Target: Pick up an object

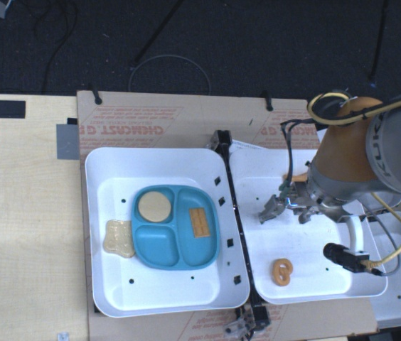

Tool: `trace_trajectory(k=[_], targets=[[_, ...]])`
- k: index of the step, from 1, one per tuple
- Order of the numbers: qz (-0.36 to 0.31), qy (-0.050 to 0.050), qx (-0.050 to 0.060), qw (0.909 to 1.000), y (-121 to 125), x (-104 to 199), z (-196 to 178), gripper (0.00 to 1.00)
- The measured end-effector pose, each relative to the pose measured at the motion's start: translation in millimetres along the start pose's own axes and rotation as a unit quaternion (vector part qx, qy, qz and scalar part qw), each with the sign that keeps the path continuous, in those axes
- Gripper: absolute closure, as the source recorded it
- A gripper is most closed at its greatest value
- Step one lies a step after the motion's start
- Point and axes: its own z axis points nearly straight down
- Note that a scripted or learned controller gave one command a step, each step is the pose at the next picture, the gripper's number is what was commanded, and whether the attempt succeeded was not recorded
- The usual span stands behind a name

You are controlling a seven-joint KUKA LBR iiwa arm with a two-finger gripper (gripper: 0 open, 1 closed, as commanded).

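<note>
Hovering over the right bin [257,190], the hand [284,208] has its fingers spread and grasps nothing; the pretzel [281,271] lies flat on the bin floor, on the near side of the hand.

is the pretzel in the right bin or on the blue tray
In the right bin. The pretzel lies on its white floor near the front, apart from the blue tray in the left bin.

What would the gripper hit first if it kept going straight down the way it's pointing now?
Probably bare floor of the right bin. The gripper hangs over its upper middle, and the pretzel lies nearer the front edge, seemingly off that line, though depth from this slanted view is uncertain.
</note>
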Motion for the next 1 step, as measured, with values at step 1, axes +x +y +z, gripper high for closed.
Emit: trace_trajectory(k=[1], targets=[[0.0,0.0,0.0,1.0,-1.4,1.2,54.1,0.0]])
